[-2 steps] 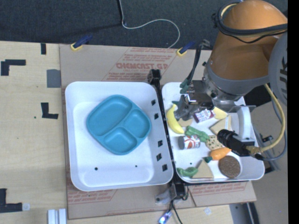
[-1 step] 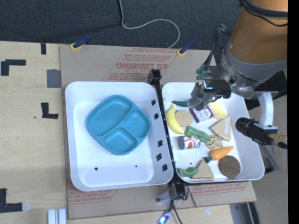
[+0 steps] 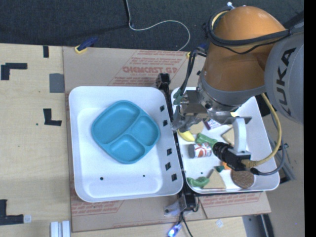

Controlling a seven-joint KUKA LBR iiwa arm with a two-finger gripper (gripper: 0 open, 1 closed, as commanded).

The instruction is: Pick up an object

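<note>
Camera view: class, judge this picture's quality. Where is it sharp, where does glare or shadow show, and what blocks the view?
Camera view: lighting even and soft; the blue plate and left bin are sharp, with a faint shadow under the plate; a pale sheen lies on the orange band; the arm looms large and covers much of the right bin, whose small items look cluttered and hard to name.

The arm point(image 3: 237, 58) hides the claw and much of the right bin point(image 3: 264, 132)

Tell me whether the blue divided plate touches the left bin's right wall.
Apart. The camera view shows bare white bin floor between the blue divided plate and the left bin's right wall.
</note>
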